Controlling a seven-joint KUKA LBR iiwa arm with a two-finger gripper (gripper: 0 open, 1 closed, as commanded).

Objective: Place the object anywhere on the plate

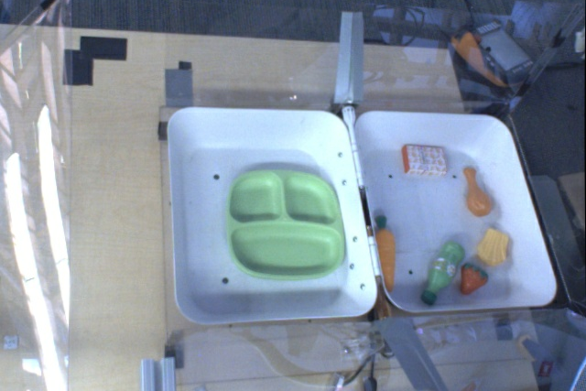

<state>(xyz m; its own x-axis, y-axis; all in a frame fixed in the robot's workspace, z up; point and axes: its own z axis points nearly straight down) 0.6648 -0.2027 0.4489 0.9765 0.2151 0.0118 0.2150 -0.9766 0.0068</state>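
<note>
On the bench (110,243) I see two white bins side by side. L bin (183,197) holds the green plate (286,224), three compartments, sitting approx. mid-bin, a bit toward the R wall. Nothing lies on the plate.

All the loose objects are in the R bin (421,220):
- Red-and-white box (424,160) near the far edge.
- Orange drumstick (476,193) just R of the box.
- Carrot (386,254) along the L wall, green end pointing to the far edge.
- Green bottle (443,270) tilted near the front edge.
- Strawberry (472,278) touching the bottle's R side.
- Yellow piece (493,246) by the R wall, just above the strawberry.

Gripper: can't tell its opening or whether it has hold of anything.
</note>
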